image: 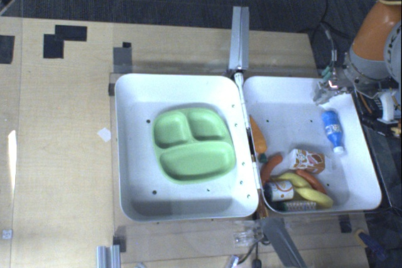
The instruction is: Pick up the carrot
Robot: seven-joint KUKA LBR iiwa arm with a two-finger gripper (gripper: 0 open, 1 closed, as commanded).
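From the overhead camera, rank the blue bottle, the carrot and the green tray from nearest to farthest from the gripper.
1. Blue bottle: in the right bin, just below the gripper at that bin's top right corner.
2. Carrot: against the right bin's left wall, across the bin.
3. Green tray: in the middle of the left bin, beyond the divider.

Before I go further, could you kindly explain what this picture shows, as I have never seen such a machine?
One camera looks down at a slant on a bench with two white bins. The grey and orange shape at the right is a robot arm; its gripper hangs over the right bin, at that bin's far edge. That bin holds a carrot along its left wall, a blue bottle, a banana and other small items. The left bin holds a green tray. The carrot is not yet picked up.
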